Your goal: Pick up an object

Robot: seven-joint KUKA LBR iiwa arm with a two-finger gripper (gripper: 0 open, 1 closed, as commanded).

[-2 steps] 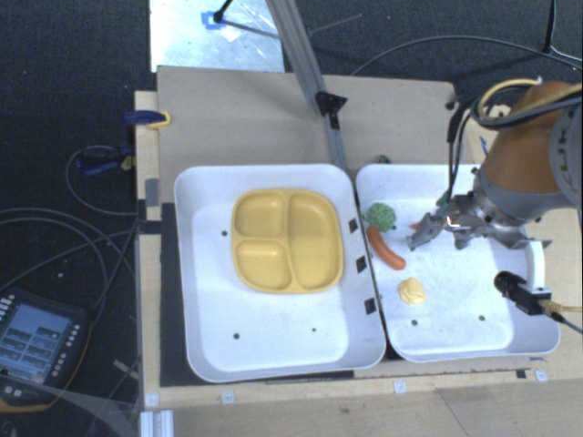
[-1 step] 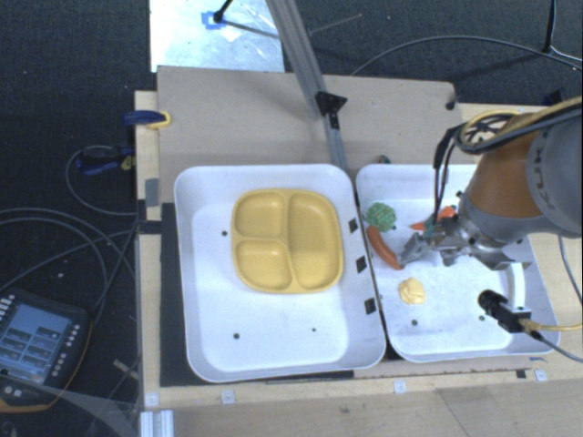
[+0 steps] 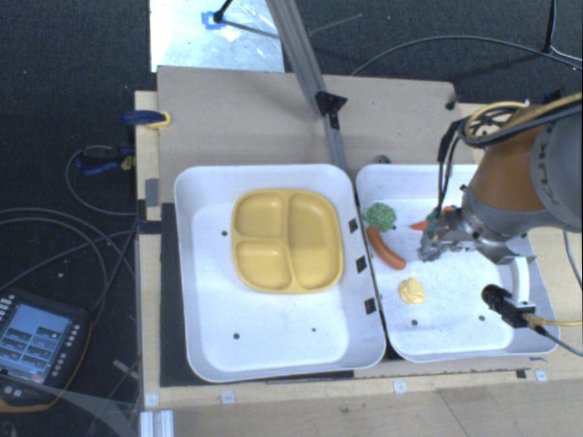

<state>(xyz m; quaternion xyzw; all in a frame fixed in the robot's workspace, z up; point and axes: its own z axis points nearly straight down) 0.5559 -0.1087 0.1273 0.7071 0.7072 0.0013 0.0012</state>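
Two bins sit side by side on my desk point(image 3: 273, 107). Nearest in the right bin point(image 3: 455, 335) lies a yellow lump point(image 3: 412, 290), then a sausage point(image 3: 386, 248), then broccoli point(image 3: 381, 215) farther back. My pincer point(image 3: 435, 242) hangs low just right of the sausage, an orange bit point(image 3: 418, 226) beside it; whether it is clenched I cannot tell. Nothing looks lifted, so I judge the pick not yet done. Left bin point(image 3: 209, 335) holds a yellow plate point(image 3: 287, 240).

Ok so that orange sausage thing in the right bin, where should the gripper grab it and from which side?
Probably from straight above, at the middle of the sausage. It lies flat and slanted on the right bin floor, so the fingers should close across its narrow width. The broccoli crowds its upper end, so the middle looks safer.
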